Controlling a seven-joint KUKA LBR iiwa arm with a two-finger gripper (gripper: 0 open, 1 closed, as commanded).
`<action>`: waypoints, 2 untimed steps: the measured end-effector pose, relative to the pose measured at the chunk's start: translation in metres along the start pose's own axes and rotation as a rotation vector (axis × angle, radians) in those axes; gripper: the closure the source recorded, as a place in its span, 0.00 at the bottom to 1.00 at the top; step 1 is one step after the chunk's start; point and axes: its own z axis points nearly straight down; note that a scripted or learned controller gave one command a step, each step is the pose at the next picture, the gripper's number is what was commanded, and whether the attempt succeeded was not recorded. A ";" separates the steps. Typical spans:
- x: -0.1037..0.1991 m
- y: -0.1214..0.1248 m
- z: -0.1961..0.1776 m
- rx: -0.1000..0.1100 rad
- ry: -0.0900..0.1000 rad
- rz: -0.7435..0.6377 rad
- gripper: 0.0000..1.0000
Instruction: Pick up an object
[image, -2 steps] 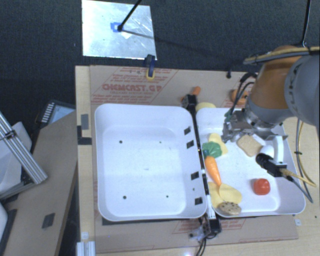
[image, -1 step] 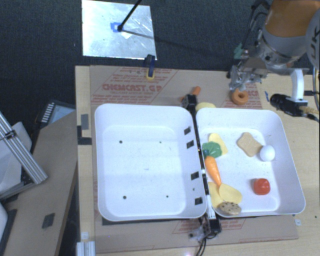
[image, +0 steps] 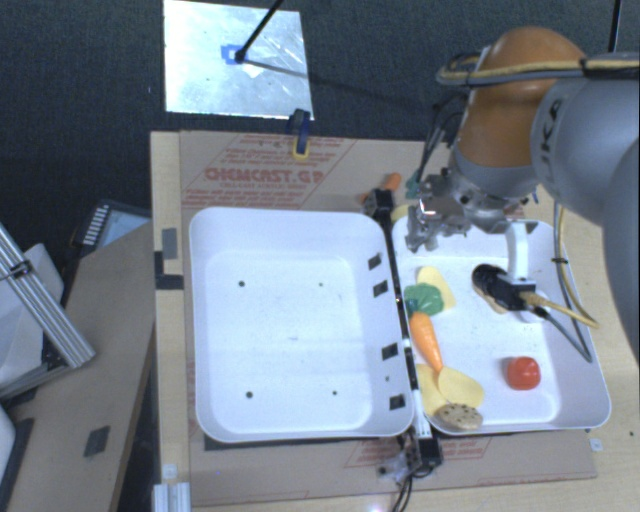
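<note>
Even, fairly bright overhead light washes the two shallow white plastic bins (image: 290, 330) almost featureless, with soft shadows along their inner walls. The crinkled silver foil sheet (image: 237, 58) glares. The picture is grainy and slightly soft; the dark floor stays dim.

Pincer (image: 425, 232) low, arm (image: 560, 130) bent
</note>
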 end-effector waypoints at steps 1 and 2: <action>0.095 -0.049 0.060 0.000 0.002 -0.006 1.00; 0.176 -0.031 0.150 -0.003 0.000 -0.004 1.00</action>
